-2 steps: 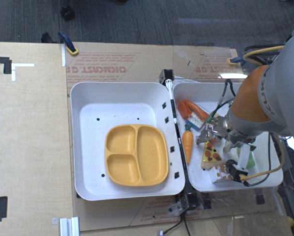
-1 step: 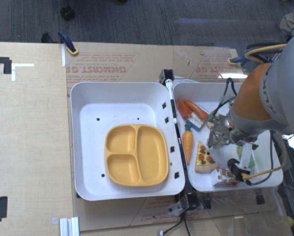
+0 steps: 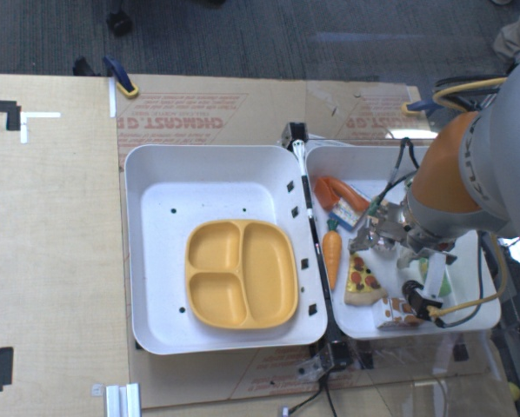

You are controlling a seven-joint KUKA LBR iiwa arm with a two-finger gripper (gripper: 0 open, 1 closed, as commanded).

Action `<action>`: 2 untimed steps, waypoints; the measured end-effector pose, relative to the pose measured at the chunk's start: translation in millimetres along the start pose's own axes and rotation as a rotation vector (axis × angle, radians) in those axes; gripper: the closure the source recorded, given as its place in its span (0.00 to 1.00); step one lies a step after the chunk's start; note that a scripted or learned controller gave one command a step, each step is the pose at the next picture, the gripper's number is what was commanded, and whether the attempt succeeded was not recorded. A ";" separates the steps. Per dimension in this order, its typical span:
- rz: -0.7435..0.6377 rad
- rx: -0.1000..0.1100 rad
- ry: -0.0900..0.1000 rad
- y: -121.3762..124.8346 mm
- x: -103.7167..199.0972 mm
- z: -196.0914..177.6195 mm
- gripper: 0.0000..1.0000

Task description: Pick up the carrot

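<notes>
While the carrot [image 3: 331,254] lies along the left wall of the right bin [image 3: 482,318], beside a pizza slice toy [image 3: 362,282], the claw [image 3: 370,233] hovers just right of it; I cannot tell how wide it stands. A yellow divided plate [image 3: 242,273] sits in the left bin [image 3: 156,198].

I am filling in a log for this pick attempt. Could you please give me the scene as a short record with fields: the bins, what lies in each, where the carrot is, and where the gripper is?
left bin: holds a yellow divided plate
right bin: holds the carrot, a pizza slice toy, and an orange-red toy at the top
carrot: lies lengthwise along the right bin's left wall, not lifted
gripper: low in the right bin, just right of the carrot
finger state: cannot tell
carrot held: no, nothing visible between fingers
</notes>
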State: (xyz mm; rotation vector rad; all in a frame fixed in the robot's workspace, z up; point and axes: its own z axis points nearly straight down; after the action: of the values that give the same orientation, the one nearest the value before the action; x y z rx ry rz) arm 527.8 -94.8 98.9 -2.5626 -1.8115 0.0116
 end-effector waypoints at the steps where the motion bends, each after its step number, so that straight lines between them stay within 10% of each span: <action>1: 0.147 -0.008 0.007 -46.2 -14.6 6.4 0.00; 2: 0.142 -0.008 0.008 -46.0 -15.0 6.5 0.00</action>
State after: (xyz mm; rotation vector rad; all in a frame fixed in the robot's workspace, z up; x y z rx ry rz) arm 479.3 -93.6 92.8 -2.6869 -1.6259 -0.0052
